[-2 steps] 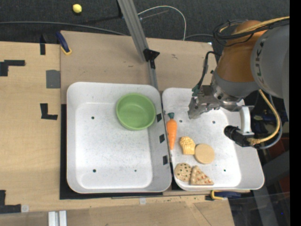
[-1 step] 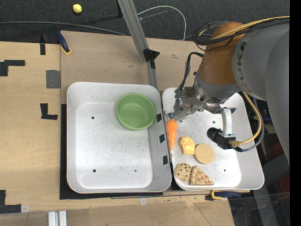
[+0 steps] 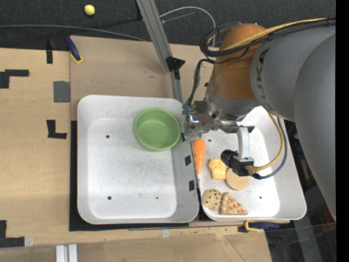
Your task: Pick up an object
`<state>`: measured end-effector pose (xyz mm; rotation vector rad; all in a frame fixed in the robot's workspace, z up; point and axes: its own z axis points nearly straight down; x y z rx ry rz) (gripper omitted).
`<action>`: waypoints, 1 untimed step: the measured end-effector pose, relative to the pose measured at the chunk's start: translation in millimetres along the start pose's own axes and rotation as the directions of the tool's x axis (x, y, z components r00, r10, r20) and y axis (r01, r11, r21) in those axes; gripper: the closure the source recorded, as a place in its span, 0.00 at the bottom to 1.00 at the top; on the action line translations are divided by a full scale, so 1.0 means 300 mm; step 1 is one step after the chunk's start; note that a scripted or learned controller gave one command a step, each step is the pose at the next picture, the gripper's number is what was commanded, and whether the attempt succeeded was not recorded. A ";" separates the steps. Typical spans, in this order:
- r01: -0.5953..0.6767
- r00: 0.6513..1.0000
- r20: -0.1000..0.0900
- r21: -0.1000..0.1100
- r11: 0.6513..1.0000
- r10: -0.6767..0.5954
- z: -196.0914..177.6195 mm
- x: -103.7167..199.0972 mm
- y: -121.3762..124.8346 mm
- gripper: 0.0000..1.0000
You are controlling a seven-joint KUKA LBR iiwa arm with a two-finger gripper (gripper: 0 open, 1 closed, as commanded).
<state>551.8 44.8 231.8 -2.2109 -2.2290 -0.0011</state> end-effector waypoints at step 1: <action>-0.001 1.000 0.001 0.002 1.000 0.001 0.029 0.169 -0.008 1.00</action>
